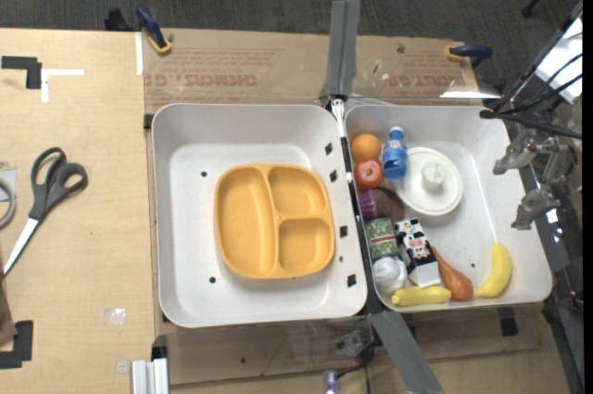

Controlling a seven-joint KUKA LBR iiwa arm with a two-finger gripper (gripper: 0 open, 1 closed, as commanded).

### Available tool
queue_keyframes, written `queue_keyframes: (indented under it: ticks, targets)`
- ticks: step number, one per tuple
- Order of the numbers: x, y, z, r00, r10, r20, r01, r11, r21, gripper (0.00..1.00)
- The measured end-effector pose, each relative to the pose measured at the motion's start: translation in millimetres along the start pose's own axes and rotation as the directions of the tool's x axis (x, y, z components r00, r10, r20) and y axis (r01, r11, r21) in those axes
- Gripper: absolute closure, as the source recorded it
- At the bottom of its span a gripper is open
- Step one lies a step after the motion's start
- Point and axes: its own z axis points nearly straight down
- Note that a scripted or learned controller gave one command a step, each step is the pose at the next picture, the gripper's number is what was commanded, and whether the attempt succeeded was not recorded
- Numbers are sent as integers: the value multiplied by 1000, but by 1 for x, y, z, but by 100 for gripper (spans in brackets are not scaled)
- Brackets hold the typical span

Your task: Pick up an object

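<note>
My hand hangs over the right bin's far edge; I cannot tell how it is set. The left bin carries a yellow divided plate, light, stiff and awkwardly broad. The right bin is crowded: a white lidded bowl, a banana lying apart near the corner, a blue bottle, an orange. The banana looks like light, slick plastic; I'd pinch it across the middle.
</note>
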Motion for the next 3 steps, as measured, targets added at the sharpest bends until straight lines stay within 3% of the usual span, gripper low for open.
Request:
queue_keyframes:
  ticks: [1, 2, 3]
  targets:
    - [-22, 37, 131, 1000, 12, 5, -12, 1000, 1, 0]
    - [39, 90, 148, 995, 94, 32, -94, 995, 14, 0]
    - [29, 33, 111, 997, -74, 3, 74, 997, 1, 0]
